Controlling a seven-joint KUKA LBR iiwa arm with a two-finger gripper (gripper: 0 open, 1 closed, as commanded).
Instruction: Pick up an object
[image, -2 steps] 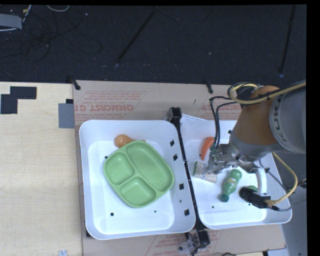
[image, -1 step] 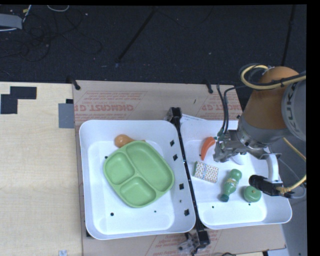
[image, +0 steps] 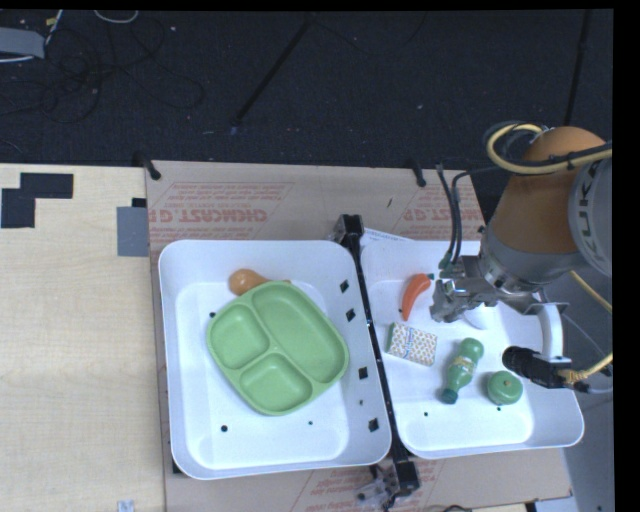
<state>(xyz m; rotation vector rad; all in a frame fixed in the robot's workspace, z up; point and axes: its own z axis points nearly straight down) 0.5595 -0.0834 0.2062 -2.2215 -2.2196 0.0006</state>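
Observation:
My gripper (image: 450, 303) hangs over the back of the right bin (image: 500, 435), just right of an orange-red carrot-like piece (image: 414, 294). A small patterned packet (image: 411, 343) lies in front of the carrot. A green bottle (image: 460, 368) lies near the bin's middle, and a round green piece (image: 503, 388) sits to its right. Nothing shows between the gripper's tips.
The left bin (image: 190, 420) holds a green divided plate (image: 277, 346) with an orange thing (image: 245, 281) behind its far edge. A black divider (image: 366, 345) runs between the bins. A small white thing (image: 482, 318) lies just right of the gripper.

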